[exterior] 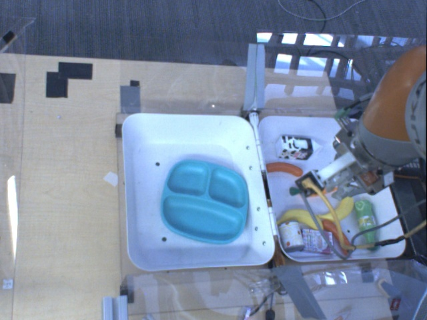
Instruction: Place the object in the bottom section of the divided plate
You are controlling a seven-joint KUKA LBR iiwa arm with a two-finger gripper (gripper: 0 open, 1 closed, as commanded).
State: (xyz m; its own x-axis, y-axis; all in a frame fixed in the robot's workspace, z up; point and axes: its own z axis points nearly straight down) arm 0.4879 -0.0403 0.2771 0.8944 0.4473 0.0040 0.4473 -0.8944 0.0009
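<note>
A blue divided plate (203,201) lies in the left bin (143,179), with two small sections at the back and one long bottom section (200,220) at the front; nothing rests on it. My gripper (360,184) hangs low over the middle of the right bin (270,139), above a yellow banana (300,217) and close to a green bottle (365,217). The wrist blocks any sight of something held.
The right bin also holds a black-and-white packet (295,147), an orange sausage (283,169), a small can (290,234), a pink wrapper (318,240) and a red piece (331,227). A metal divider (253,79) stands between the bins at the back.
</note>
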